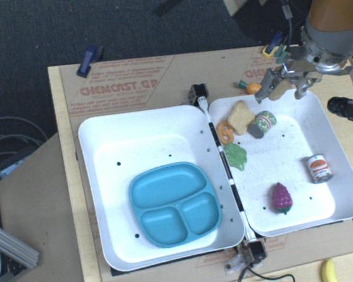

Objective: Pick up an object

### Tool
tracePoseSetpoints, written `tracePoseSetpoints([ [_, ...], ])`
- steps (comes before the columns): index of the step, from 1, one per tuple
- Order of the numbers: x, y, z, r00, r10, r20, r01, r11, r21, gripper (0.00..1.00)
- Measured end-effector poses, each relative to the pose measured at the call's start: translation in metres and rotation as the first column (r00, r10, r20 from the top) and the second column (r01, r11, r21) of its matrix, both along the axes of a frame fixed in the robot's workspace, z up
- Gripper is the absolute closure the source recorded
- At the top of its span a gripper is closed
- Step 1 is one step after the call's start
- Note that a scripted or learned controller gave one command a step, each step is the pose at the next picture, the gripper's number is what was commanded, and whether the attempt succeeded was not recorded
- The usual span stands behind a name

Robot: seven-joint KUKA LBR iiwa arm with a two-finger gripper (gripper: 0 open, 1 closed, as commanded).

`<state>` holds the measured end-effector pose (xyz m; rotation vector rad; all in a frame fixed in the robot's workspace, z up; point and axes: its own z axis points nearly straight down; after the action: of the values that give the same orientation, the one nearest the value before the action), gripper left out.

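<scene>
**Gripper Poised Above Far Rim of Right Bin, Nothing Held**

Two shallow white bins side by side on the bench: left bin (101, 153) carrying a blue divided tray (174, 202), right bin (333, 169) scattered with small items. Grey arm with orange band (332, 3) reaching in from the right, gripper (285, 87) hanging over the right bin's far edge, fingers spread apart and pinching nothing.

Key relation for the coming move: nearest candidates just below and to the camera's left of the jaws. Green-labelled can (262, 123) on its side, closest of all, long axis running diagonally from upper right to lower left. Touching it on the left, a tan bread-like piece (240, 117), leaning against an orange item (225, 132) by the divider. Likely call: a short descent toward the viewer and slightly left, wrist turned to close across the can's width.

Farther off: a green leaf-shaped piece (235, 156) beside the divider, a purple grape-like cluster (281, 197) near the front, a small red-and-white can (319, 168) lying toward the right wall, well apart from the jaws.
</scene>
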<state>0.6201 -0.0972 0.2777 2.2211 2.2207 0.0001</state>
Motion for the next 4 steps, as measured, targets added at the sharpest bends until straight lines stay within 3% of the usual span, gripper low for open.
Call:
tracePoseSetpoints([
  [1,-0.084,-0.011,-0.149,1.000,-0.002,-0.006,0.002,1.000,0.002,0.00],
  [2,-0.142,-0.009,-0.194,1.000,-0.001,-0.003,0.001,1.000,0.001,0.00],
  [3,-0.141,-0.008,-0.184,1.000,-0.001,0.000,0.001,1.000,0.001,1.00],
  [4,-0.093,0.024,-0.093,1.000,0.001,0.001,-0.001,1.000,0.001,1.00],
])
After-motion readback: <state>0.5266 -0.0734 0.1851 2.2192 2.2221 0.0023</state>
